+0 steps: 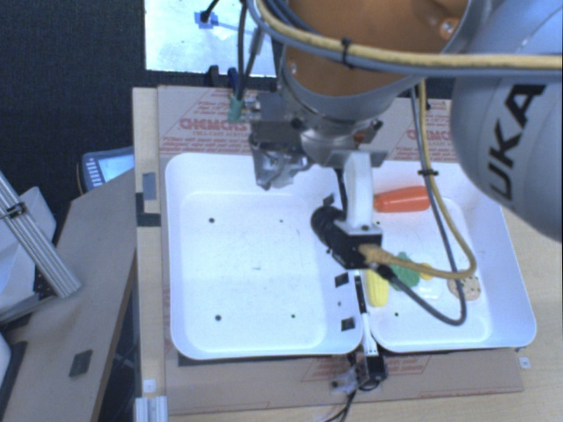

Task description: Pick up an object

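A smooth, tapered orange carrot [402,200] lay in the right bin [501,262], near a yellow piece [376,288] and a green piece [405,273]. The gripper [280,170] hung over the left bin [189,236].

Left bin [255,271]: on the bench, just left of the right bin [493,315], rims touching along the middle.
Carrot [402,200]: in the right bin, toward its back.
Corn cob [377,288]: in the right bin, near the shared rim, in front of the carrot.
Leafy piece [405,273]: just right of the corn cob.
Round biscuit [466,287]: right of the leafy piece.
Arm [378,51]: above the back of both bins.
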